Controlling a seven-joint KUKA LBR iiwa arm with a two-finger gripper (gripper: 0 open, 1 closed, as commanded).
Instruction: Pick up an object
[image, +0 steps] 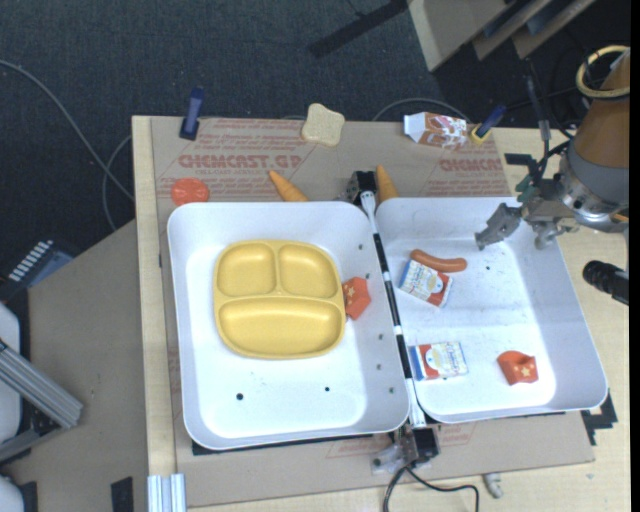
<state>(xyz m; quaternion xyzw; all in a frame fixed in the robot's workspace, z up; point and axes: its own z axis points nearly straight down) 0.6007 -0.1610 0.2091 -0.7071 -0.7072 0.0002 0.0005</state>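
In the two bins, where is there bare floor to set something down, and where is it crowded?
Left bin: bare strip in front of the yellow tray. Right bin: bare along the right wall. Crowded: its left half, with sausage and two cartons.

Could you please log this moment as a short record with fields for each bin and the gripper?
left bin: yellow divided tray, small red piece at its right edge
right bin: sausage, two small cartons, red piece
gripper: above right bin's far right corner, nothing seen between fingers
held: nothing visible
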